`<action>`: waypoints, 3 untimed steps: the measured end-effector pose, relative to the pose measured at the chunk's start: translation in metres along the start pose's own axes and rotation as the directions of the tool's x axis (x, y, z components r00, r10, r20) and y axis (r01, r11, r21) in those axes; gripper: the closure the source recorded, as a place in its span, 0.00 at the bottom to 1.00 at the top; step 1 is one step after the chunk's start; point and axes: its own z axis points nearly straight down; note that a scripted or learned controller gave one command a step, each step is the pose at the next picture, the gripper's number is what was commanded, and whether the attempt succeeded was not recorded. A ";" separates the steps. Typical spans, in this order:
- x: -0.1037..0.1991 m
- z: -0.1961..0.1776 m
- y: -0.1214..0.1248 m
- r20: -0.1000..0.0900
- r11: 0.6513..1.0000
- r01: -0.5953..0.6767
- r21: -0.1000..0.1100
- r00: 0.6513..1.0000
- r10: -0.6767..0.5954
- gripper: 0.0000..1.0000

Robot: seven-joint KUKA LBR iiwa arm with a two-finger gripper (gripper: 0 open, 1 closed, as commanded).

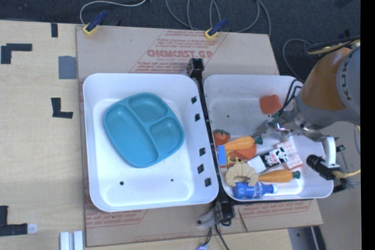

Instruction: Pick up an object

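Bins, shallow, white: 2, namely left bin point(94, 126) and right bin point(234, 86).

Left bin contents: 1 blue divided plate point(144, 129).

Right bin contents:
- red block point(270, 104): 1
- carrots: 2, upper carrot point(240, 143) and lower carrot point(276, 176)
- small red-orange round piece point(221, 137): 1
- blue bottle point(253, 189): 1
- tan pastry-like piece point(241, 172): 1
- black-and-white printed carton point(278, 156): 1

Clamps on the cardboard's far edge: 2, left clamp point(94, 23) and right clamp point(215, 28).

Both bins point(94, 126) white. Sectioned plate point(143, 129) light blue. Block point(270, 103) orange-red. Carrot point(275, 176) orange. Bottle point(253, 189) blue. Carton point(280, 156) black-and-white patterned. Arm point(328, 88) grey with orange band.
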 end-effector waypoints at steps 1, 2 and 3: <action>0.032 0.001 0.080 -0.003 1.000 0.001 0.007 1.000 -0.001 0.00; -0.024 -0.056 0.099 -0.011 1.000 0.000 0.023 1.000 0.001 0.00; -0.024 -0.064 0.101 -0.006 1.000 0.001 0.016 1.000 -0.001 1.00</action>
